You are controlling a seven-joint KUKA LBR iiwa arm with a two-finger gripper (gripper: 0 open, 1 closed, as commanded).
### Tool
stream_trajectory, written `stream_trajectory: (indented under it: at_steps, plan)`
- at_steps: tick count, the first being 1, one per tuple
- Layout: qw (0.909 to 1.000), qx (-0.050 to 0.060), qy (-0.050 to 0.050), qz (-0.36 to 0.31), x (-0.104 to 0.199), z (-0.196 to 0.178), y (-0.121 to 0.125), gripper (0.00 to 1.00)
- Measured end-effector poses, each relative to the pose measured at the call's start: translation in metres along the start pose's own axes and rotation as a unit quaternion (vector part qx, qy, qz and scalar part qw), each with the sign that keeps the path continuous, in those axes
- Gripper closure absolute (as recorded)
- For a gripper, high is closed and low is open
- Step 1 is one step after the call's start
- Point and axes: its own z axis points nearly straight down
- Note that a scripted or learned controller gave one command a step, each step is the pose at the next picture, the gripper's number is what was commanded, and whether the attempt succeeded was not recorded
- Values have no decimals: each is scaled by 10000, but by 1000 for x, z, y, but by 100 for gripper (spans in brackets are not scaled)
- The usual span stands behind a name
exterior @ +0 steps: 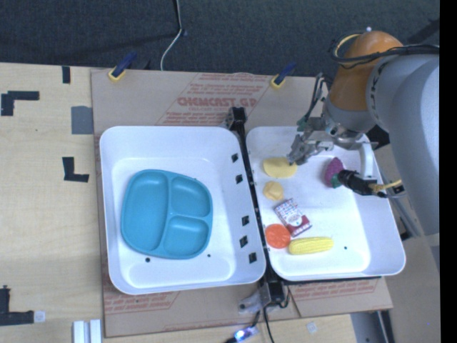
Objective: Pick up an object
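My gripper (298, 153) hangs low over the back of the right bin (371, 256), its tips right beside a pale yellow lemon-like piece (279, 168). Nothing shows between the fingers. Below that piece lies a smaller yellow lump (273, 190). A red and white packet (292, 216), an orange round toy (278, 236) and a yellow corn cob (310, 246) lie toward the bin's front. A purple toy (333, 170) sits to the gripper's right.
The left bin (114, 148) holds a blue divided plate (166, 213). A black hinge strip (246, 191) runs between the bins. The arm's grey body and orange band (364, 70) lean over the right bin's back right corner.
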Motion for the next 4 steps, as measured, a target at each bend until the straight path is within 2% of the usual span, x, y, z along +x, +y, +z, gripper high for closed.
stream_trajectory:
  at_steps: [1,2,3,4]
  plan:
    - [10000,-54,-7,19,-7,-52,-6,100]
    - [10000,-53,-6,11,-2,-111,-6,100]
    - [10000,-43,-5,14,-1,-135,-5,100]
    - [10000,-27,3,-5,47,-134,-10,100]
